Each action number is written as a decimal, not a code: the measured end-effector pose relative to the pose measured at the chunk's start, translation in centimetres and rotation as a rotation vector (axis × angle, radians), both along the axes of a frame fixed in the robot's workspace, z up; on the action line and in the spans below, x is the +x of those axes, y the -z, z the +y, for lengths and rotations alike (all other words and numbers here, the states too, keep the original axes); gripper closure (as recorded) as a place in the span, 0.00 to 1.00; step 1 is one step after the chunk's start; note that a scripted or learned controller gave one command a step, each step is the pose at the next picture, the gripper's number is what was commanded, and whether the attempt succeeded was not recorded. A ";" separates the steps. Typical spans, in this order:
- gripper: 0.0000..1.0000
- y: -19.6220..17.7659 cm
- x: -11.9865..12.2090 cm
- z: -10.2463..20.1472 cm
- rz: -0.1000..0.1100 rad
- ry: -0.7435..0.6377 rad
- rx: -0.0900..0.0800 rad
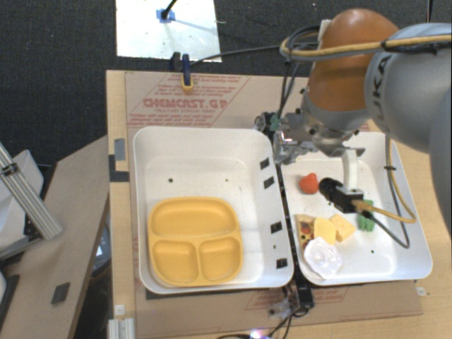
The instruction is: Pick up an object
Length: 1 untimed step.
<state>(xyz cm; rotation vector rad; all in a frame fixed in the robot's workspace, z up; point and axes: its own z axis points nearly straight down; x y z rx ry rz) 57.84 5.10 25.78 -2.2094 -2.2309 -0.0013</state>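
Red ball [308, 183] in bin [385, 256] on "CHEMCAST" cardboard [212, 94]

Free: left bin [212, 147] far half, right bin [404, 254] near-right corner. Left near half blocked by tray [195, 241]; right's inner side crowded by red lump [308, 183], yellow blocks [333, 228], white wad [322, 256].

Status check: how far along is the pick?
Done: nothing visibly lifted; the red object, yellow pieces and white wad lie in the right bin. In hand: the arm hangs over that bin. Left: grasp and lift one.
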 end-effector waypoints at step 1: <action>1.00 0.3 -1.9 5.4 0.000 0.000 0.000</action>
